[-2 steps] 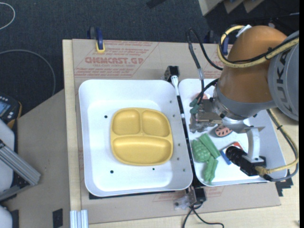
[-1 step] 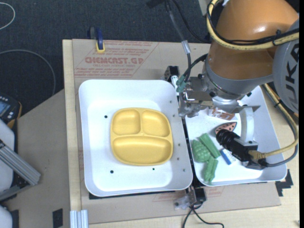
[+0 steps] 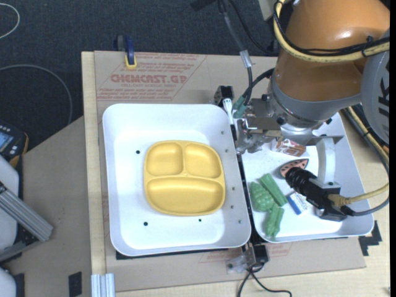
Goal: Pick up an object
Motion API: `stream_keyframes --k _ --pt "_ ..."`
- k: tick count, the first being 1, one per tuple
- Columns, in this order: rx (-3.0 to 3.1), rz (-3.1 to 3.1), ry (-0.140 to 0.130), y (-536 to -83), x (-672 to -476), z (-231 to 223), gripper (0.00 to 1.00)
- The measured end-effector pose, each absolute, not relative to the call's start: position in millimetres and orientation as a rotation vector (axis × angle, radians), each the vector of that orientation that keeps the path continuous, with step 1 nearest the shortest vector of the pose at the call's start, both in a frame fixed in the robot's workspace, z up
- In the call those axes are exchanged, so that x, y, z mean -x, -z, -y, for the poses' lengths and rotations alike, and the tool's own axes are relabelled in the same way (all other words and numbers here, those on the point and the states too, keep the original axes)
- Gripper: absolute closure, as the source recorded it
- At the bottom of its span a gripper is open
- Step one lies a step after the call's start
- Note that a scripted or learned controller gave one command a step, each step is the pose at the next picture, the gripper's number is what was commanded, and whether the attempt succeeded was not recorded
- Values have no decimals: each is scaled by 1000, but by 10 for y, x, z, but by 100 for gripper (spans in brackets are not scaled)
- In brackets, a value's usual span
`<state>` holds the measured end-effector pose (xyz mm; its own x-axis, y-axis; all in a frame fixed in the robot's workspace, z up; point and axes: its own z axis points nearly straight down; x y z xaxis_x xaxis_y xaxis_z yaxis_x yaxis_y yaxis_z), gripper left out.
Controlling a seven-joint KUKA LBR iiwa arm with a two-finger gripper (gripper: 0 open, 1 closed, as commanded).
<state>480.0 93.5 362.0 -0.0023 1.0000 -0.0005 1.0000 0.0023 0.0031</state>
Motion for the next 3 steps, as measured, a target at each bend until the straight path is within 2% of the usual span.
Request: stream_keyframes --k 2,3 --pt "-2213 -2222 -6 -3821 -4808 -946 100" --pt "-2215 -2235 7 -3470 -4776 -1778 100"
